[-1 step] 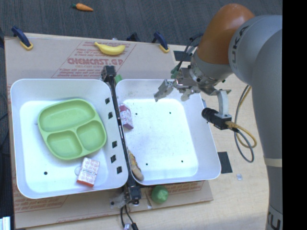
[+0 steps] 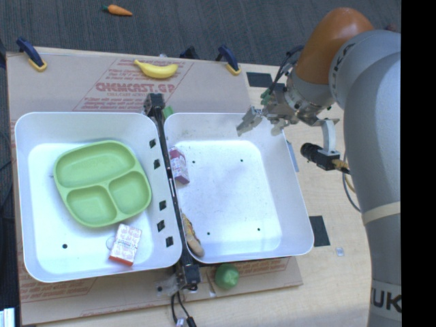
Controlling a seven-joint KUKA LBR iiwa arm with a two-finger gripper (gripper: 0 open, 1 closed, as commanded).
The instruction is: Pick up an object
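My gripper (image 2: 263, 123) hangs over the far right corner of the right bin (image 2: 286, 203), open, with nothing between its fingers. A small red-and-white packet (image 2: 178, 165) lies against that bin's left wall. A tan, peanut-shaped piece (image 2: 191, 238) rests at its near left corner. In the left bin (image 2: 30, 251) sit a green divided plate (image 2: 102, 182) and an orange-and-white box (image 2: 125, 244). All of these objects are well to the left of the gripper.
A yellow banana (image 2: 157, 67) lies on the cardboard behind the bins. A green ball (image 2: 227, 276) sits at the front edge, and an orange carrot (image 2: 119, 9) lies on the floor beyond. Blue clamps (image 2: 229, 58) hold the board's back edge.
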